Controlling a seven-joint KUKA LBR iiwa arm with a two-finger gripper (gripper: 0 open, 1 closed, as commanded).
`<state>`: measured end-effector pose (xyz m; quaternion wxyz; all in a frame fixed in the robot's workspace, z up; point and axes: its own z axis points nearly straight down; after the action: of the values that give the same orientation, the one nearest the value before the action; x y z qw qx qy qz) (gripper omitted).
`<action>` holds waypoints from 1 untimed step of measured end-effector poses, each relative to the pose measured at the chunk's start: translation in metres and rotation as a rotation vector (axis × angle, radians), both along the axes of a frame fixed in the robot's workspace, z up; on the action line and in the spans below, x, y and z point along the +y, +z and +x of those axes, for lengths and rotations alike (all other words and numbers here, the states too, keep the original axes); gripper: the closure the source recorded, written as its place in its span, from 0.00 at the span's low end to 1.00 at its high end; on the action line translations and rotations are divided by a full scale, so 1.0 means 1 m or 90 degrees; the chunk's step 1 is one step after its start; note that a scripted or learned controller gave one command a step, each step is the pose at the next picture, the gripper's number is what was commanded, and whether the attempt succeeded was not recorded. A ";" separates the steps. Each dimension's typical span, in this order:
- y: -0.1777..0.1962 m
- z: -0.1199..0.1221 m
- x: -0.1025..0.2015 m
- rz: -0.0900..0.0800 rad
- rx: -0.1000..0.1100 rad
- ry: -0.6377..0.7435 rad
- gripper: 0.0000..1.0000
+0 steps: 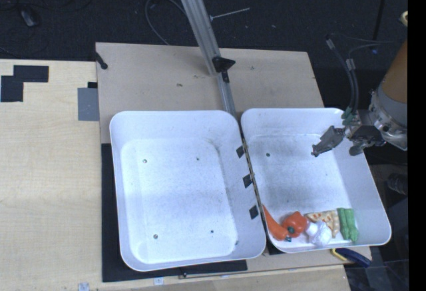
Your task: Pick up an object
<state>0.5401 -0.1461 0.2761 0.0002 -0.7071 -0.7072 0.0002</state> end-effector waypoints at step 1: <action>-0.190 -0.010 0.036 0.000 -0.001 0.000 0.00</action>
<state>0.5305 -0.1100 0.0866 -0.0004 -0.7068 -0.7074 -0.0001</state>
